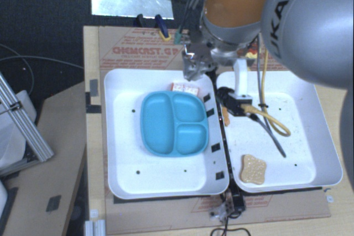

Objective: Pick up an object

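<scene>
Arm reaches in over the far edge of the two bins. Gripper hangs at the left bin's far rim; jaw state: cannot tell. Just below it, a small box touches the far edge of the blue tray, mid-bin. Right bin: cookie by the near edge; tongs near the divider.

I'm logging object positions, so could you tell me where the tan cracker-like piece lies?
The tan cracker-like piece lies in the right bin, near its front edge, beside the divider between bins and apart from the blue plate.
</scene>
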You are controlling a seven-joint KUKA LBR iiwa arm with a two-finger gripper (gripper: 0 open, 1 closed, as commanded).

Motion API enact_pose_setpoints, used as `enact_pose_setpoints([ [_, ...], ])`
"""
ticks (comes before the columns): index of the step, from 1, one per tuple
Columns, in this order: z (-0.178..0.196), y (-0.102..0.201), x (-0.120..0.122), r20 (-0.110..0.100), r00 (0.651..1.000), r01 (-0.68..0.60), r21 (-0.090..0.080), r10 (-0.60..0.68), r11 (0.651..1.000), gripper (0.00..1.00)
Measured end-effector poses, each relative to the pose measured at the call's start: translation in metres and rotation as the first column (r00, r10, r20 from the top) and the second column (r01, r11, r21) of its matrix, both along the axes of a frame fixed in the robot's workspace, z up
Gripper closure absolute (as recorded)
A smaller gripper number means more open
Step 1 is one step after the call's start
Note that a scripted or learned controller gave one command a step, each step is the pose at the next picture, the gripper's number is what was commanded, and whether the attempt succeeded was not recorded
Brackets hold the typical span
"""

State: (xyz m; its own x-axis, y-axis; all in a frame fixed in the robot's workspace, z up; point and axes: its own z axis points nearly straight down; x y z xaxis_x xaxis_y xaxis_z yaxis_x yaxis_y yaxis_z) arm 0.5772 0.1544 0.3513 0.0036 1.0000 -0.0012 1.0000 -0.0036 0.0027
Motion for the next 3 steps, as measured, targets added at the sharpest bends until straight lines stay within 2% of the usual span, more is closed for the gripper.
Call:
enact_pose_setpoints([
  [1,-0.097,-0.031,-0.052,-0.015,1.0,-0.001,-0.002,0.001,1.0,1.0],
  [2,-0.021,-0.003,-0.081,0.004,1.0,-0.011,0.005,0.011,1.0,1.0],
  [3,-0.052,-0.011,-0.091,-0.003,1.0,-0.004,0.001,0.004,1.0,1.0],
])
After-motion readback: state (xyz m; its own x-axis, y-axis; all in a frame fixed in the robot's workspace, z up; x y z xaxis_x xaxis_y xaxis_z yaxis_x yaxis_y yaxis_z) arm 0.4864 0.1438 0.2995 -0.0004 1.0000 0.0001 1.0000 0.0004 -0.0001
